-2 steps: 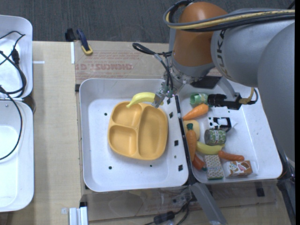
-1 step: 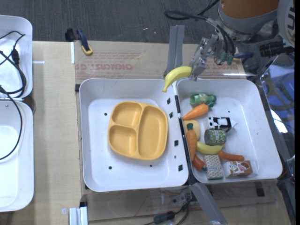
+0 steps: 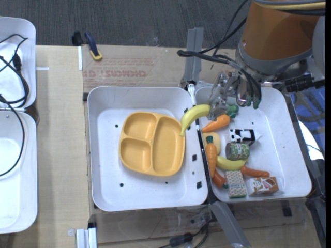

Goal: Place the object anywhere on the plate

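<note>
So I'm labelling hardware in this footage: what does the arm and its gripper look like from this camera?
The arm is a wide rounded body with a large glossy orange band and grey casing below it. Black cables loop around it and run down to the wrist. The gripper is a small assembly of bare silvery metal parts, with a green piece beside it. No markings are legible.

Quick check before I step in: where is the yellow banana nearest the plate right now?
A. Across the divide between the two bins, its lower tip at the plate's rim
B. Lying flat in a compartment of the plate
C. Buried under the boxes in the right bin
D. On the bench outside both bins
A. The banana spans the edge between the bins, its lower tip reaching the plate rim; the hand hovers just right of it.
</note>
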Robot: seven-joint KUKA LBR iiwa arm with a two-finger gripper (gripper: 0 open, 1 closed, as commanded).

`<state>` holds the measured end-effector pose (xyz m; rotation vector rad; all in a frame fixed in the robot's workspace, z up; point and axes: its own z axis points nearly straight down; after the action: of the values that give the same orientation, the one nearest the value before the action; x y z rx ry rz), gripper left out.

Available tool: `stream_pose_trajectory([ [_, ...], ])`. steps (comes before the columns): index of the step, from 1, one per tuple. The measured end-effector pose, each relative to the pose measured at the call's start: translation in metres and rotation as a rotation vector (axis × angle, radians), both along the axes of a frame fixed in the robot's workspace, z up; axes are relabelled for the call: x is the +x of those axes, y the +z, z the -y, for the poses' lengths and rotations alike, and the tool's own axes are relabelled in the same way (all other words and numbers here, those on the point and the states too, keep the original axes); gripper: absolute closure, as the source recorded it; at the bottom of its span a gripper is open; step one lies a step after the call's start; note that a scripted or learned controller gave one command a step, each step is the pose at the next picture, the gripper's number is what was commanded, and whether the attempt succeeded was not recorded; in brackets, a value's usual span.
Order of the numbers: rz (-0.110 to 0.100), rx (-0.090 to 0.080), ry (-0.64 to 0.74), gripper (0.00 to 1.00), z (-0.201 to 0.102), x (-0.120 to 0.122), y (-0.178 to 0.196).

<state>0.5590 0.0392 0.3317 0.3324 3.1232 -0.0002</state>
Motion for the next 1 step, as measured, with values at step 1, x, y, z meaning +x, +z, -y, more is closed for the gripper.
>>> stream_pose_trajectory([
  [1,-0.002,0.001,0.092,1.0,-0.0043,-0.044,-0.1109],
])
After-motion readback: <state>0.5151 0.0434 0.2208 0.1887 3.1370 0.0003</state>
